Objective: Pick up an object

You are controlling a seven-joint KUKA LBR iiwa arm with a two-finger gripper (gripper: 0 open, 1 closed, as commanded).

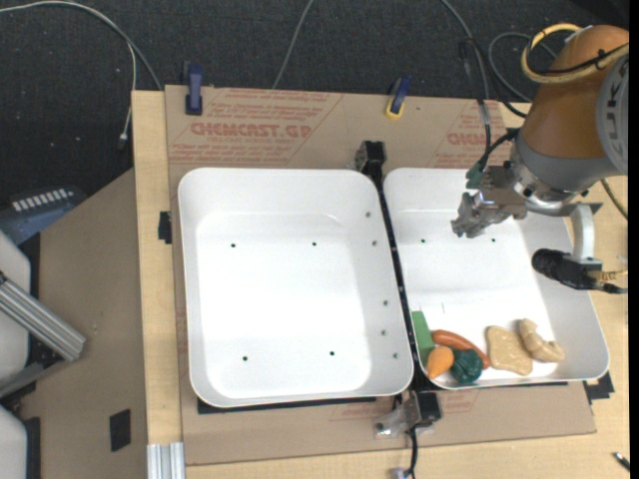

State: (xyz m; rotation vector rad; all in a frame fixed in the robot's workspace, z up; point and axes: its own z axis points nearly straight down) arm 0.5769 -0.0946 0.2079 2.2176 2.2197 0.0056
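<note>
End effector (471,220) hangs over the right bin (499,277), grip state unclear; it should drop squarely on the toy carrot (456,340).

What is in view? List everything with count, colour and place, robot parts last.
left bin: one, white, left half of the bench
right bin: one, white, right half of the bench
green block: one, green, right bin's near left corner
carrot-like piece: one, orange, beside the green block
teal lump: one, dark teal, near rim of the right bin
tan pieces: two, tan, near edge of the right bin
clamps: two, blue, far edge of the board
arm: one, grey and orange, reaching in from the right
claw: one, grey, over the right bin's far part
</note>
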